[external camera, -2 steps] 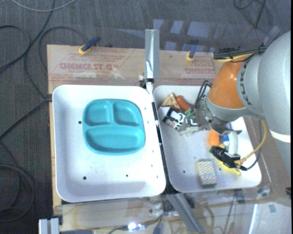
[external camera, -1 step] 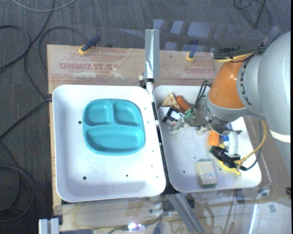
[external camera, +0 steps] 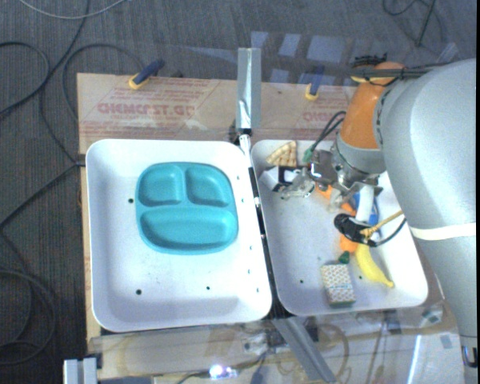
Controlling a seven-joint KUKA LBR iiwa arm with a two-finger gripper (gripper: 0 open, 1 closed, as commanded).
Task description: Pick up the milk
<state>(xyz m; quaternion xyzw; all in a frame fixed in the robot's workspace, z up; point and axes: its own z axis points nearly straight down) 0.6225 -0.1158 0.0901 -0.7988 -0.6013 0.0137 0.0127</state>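
left bin (external camera: 96,214): holds one teal divided plate (external camera: 188,206), lying flat near the middle.

right bin (external camera: 304,246): crowded along its far and right sides. tan lattice wedge (external camera: 282,152) in the far left corner. just beside it, toward the near side, the gripper (external camera: 298,181) sits low over the bin floor. it is a tangle of metal and cable from here, so i cannot tell how wide it stands or whether it has anything.

speckled block (external camera: 338,285) near the front edge.

milk (external camera: 371,208): my best guess is the small white-and-blue piece right of the gripper, tucked under the wrist, with orange bits touching it. it is apart from the gripper and partly hidden.

banana (external camera: 374,270) in front of that.

arm (external camera: 432,174) covers the right side.

handling, as a judgement: looks like a light toy carton, stiff with smooth sides, so liable to slip or tip. best taken across two flat opposite faces at mid-height, well clear of the neighbours.
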